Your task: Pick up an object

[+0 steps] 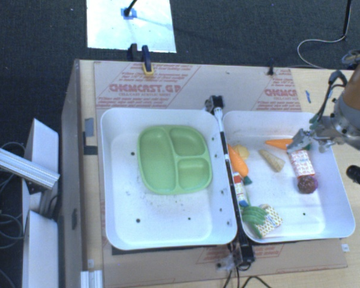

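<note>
Camera view looks down on the bench with both white bins side by side. Left bin (126, 221) has a green divided plate (174, 159) sitting flat in the middle, three compartments, tilted a bit relative to the bin walls. Right bin (330, 224) is where all the small stuff is: an orange carrot (238, 161) lying against the left wall, a small yellowish piece (243, 152) just beside it, a pale corn-cob-looking thing (272, 159) near the middle, another orange carrot (278, 143) up toward the far wall, a narrow bottle or tube (240, 191) along the left wall, and a green and patterned soft item (261, 219) in the near left corner. There's also a red and white wrapped packet (302, 164) with a dark reddish round end (308, 185), on the right side of the bin. The arm comes in from the right, and the gripper (306, 138) sits low over the bin's far right part, right above the top end of that packet. Honestly can't tell whether it's spread or closed from this angle, or whether it's touching the packet.
</note>
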Available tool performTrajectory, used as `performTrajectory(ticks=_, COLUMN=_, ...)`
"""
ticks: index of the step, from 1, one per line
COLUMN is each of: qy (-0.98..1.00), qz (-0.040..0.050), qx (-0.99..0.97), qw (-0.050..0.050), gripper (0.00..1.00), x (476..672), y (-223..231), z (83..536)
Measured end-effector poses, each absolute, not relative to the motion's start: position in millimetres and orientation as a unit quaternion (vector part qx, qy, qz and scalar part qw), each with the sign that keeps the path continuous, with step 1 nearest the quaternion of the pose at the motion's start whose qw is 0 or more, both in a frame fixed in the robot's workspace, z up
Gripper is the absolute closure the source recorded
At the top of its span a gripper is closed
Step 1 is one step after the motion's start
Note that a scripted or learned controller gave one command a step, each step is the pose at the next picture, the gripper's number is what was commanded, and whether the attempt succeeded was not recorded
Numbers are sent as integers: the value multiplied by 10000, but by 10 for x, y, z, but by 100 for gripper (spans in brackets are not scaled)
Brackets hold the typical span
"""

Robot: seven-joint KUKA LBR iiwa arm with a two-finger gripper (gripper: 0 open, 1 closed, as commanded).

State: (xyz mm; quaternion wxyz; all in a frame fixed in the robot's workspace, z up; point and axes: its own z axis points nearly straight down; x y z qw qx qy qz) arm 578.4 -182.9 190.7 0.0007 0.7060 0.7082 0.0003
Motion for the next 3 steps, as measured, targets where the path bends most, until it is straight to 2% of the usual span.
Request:
performTrajectory(ticks=1, qy=7090, qz=29, qx=7052, qw=42, gripper=0, x=6029, y=-1710, z=883)
performTrajectory(ticks=2, qy=7094, qz=33, qx=7048, qw=59, gripper=100, x=6038, y=-1716, z=994)
performTrajectory(ticks=3, qy=7094, qz=30, qx=7048, qw=29, gripper=100, x=6457, y=-1171, z=2141)
